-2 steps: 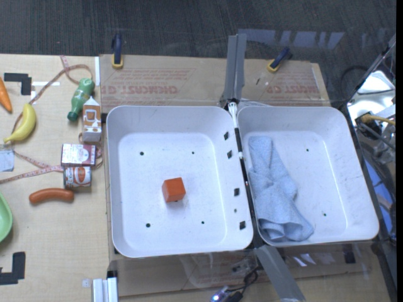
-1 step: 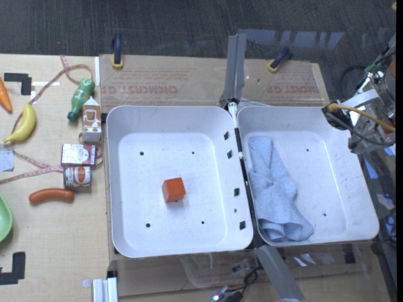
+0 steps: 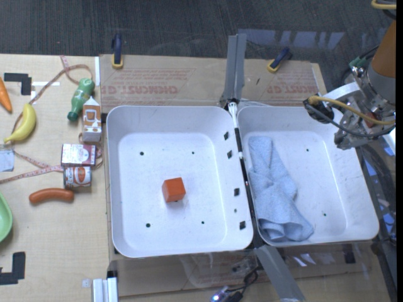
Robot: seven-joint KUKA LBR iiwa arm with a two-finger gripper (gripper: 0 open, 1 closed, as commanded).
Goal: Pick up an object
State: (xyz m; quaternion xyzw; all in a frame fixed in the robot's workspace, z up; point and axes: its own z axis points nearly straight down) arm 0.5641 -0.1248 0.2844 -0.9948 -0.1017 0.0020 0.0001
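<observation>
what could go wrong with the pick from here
The grey cloth is crumpled against the right bin's left wall, so a grasp there may only pinch a fold or hit the divider. The orange block sits alone in the left bin, far from the arm, and is small enough to be nudged aside.

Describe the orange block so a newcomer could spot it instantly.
Start at the left white bin of the two side by side. Near the middle of its floor sits the orange block, a small cube lying alone. The only other binned item is the blue-grey cloth, crumpled in the right white bin.
</observation>
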